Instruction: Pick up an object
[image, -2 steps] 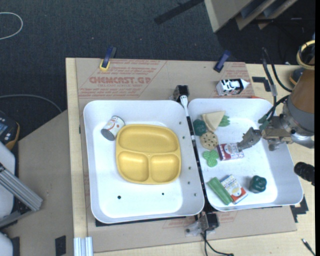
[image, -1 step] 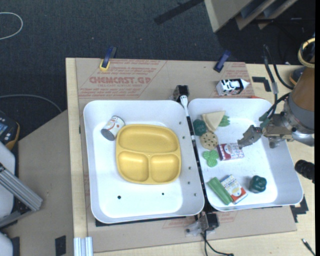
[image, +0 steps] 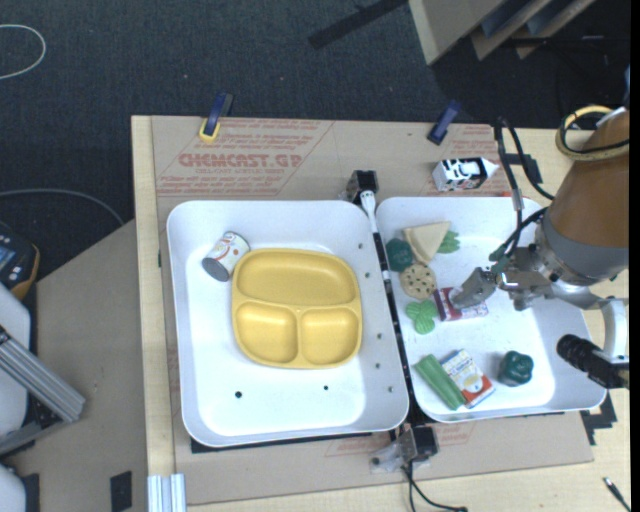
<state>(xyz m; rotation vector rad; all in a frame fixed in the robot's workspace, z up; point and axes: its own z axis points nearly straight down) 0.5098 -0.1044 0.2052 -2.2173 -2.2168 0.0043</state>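
Observation:
My gripper (image: 470, 291) hangs over the middle of the right bin (image: 560, 400), reaching in from the right. Just beneath its fingers lies a small maroon and white packet (image: 462, 308). Left of that sit a round speckled cookie (image: 417, 280), a green leafy piece (image: 424, 318) and a dark teal round piece (image: 399, 253). A sandwich wedge (image: 428, 240) lies at the bin's far left. Near the front are a green stick (image: 436, 381), a small orange and white carton (image: 466, 376) and a dark green pepper (image: 515, 368).
The left bin (image: 190, 330) holds a yellow divided plate (image: 296, 306) and a small tipped can (image: 224, 256) at its back left. A black and white toy (image: 464, 172) sits on the bench behind the right bin. Clamps hold the board's far edge.

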